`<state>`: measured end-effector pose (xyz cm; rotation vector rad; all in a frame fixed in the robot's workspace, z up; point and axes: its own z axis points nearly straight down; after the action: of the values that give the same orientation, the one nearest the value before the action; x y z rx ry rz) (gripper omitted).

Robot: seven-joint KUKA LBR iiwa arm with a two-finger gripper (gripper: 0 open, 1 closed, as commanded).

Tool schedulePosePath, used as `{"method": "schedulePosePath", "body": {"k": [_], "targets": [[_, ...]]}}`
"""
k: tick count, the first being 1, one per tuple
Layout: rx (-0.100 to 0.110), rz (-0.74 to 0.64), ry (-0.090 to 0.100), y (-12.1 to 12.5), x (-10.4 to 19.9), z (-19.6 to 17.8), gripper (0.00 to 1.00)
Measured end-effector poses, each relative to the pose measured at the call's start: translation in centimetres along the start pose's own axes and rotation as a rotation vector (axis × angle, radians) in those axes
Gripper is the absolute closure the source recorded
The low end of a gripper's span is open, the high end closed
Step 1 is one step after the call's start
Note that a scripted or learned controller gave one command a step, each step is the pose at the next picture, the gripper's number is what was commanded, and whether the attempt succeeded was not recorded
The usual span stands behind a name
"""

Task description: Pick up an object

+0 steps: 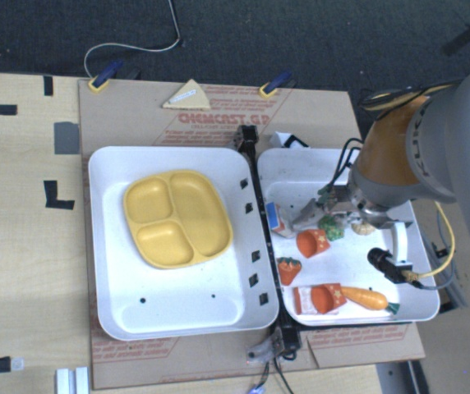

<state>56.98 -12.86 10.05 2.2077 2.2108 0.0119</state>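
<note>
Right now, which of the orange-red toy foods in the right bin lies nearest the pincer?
The strawberry just below the pincer, beside a green piece. The smaller strawberry and the carrot lie farther down the bin.

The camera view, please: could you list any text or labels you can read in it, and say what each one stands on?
"CHEMCAST GP": red print on the brown board behind the bins; the smaller red lines beside it are too blurred to read.
Red packet in the right bin: any print is too small to read.

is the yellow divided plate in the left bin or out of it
In. The yellow divided plate lies flat inside the left bin, with white floor showing all around it.
</note>
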Motion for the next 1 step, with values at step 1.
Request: {"method": "schedulePosePath", "body": {"k": [1], "targets": [[0.015,0.001,0.004,5.12,-6.97,-8.58,0.00]]}}
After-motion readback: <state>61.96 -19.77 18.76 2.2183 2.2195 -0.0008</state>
